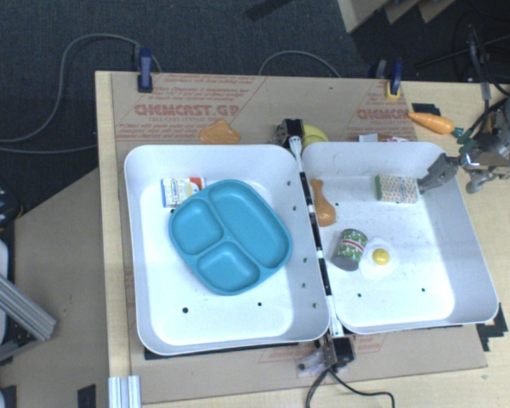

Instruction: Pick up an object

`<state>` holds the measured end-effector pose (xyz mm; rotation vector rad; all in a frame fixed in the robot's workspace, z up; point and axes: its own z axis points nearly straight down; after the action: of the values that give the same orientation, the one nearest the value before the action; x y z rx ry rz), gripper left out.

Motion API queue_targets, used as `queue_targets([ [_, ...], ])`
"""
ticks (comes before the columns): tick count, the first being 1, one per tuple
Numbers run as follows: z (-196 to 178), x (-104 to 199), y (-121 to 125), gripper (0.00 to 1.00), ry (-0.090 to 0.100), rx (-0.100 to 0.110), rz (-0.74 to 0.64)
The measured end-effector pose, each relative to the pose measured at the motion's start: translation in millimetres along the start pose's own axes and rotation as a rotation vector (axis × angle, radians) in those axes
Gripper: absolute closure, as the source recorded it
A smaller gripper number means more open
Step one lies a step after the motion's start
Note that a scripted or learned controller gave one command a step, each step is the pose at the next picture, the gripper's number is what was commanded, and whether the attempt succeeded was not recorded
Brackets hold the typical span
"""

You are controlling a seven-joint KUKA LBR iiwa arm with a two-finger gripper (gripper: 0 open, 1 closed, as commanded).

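Where the bench point(110, 228) bears two shallow white bins side by side, the left bin point(153, 313) holds two things: one blue plastic tray point(229, 235), rounded and split into three compartments, and one small printed packet point(181, 189) touching the tray's far-left edge. The right bin point(459, 287) holds four: one patterned, roughly square sponge-like block point(397, 189) at the far side, one orange drumstick-shaped toy point(321, 204) against the left wall with its long axis running near to far and its fat end nearer, one small green-labelled can point(350, 249) lying on its side near the middle, and one white fried-egg toy point(377, 257) with a yellow yolk touching the can's right. Outside the bins, on the far part of the bench, lie an orange lump point(219, 132), a yellow-green ball point(313, 136) and a carrot toy point(431, 123). The gripper point(438, 175) hangs over the right bin's far-right rim, just right of the block; one dark finger point(432, 177) slants toward it, nothing visibly held, and how far it is open cannot be told.
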<state>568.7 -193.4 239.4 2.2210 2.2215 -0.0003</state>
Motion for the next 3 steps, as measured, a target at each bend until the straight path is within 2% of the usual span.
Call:
queue_targets([
  [1, 160, 87, 10, 0.0, 0.003, 0.002, -0.006],
  [2, 154, 97, -54, 0.0, 0.002, 0.003, 0.002],
  [3, 145, 96, -52, 1.0, -0.001, -0.002, 0.002],
])
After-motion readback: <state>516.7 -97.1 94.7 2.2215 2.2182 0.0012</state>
